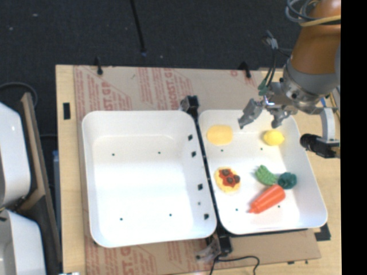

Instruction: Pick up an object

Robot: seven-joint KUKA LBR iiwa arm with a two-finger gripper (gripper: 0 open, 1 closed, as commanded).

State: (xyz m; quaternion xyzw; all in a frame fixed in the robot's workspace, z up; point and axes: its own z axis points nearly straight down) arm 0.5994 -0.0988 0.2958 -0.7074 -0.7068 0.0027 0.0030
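My gripper (264, 118) hangs open over the back of the right bin (304, 171), with nothing between its fingers. A pale yellow round piece (219, 134) lies to its lower left. Just to its lower right sits a small yellow lemon (274, 137). Further forward lie a small pizza-like disc with red topping (227, 179), a green leafy piece (265, 175), a dark teal ball (287, 180) and an orange carrot (267, 199).
The left bin (143, 176) sits beside the right one, split from it by a black-clipped divider (198, 153). Both rest on a cardboard sheet (143, 87). White equipment (14, 171) stands at the far left.
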